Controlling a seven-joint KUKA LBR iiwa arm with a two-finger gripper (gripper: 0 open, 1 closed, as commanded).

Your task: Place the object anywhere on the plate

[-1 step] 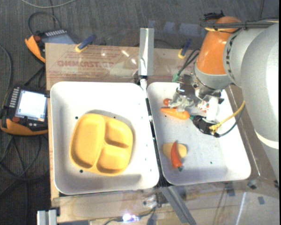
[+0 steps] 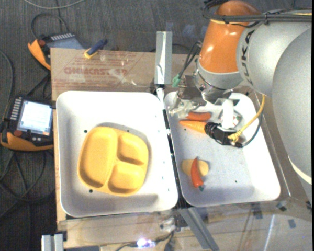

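1. Nearest the camera, the left shallow white bin point(image 2: 68, 192) holds a yellow plastic plate with three compartments point(image 2: 114, 159), lying flat near the bin's middle.
2. In the right shallow white bin point(image 2: 251, 190), toward its near left part, a small pale yellow rounded object point(image 2: 189, 167) touches a red chilli-shaped toy with a green stem end point(image 2: 197, 175); the red piece lies across the yellow one's right side, stem end pointing toward the camera.
3. Farther back in the same bin, an orange carrot-shaped toy point(image 2: 194, 125) lies roughly crosswise, its thin end toward the divider between the two bins. It is well apart from the plate, in the other bin.
4. Just above the carrot toy sits the pincer point(image 2: 184, 106) of the grey arm with the orange band point(image 2: 225, 30), reaching in from the right. It is low over the bin's far left corner; a second orange piece point(image 2: 199, 116) shows right beside the metal parts, but whether the pincer is spread or closed, or grips anything, cannot be told.
5. A black part with a yellow cable point(image 2: 220, 132) hangs from the wrist just right of the carrot toy.
6. Beyond the bins, a brown cardboard sheet with red print point(image 2: 102, 72) lies on the worktop, a blue and yellow tool point(image 2: 95, 47) at its far edge.
7. Left of the bins, a handheld pendant with a lit screen point(image 2: 29, 122) rests on the dark floor.
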